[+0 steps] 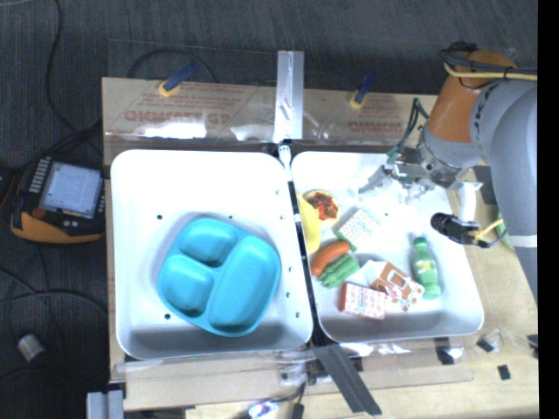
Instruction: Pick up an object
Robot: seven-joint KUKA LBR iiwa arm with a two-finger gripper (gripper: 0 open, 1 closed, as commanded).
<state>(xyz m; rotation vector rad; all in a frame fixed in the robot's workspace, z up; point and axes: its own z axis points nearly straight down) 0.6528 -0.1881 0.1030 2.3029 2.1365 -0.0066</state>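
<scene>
Pincer [390,175] hangs above right bin [454,321], fingers spread, gripping nothing; carton [362,301] print unreadable.

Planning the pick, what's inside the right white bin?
Right white bin: green bottle, orange carrot, small printed boxes, other toy food. Anything beneath them is covered.

The arm [515,160] is a thick, smooth grey tube with an orange band [454,112] above the wrist, black cables there, and a small metallic gripper [395,175].
</scene>
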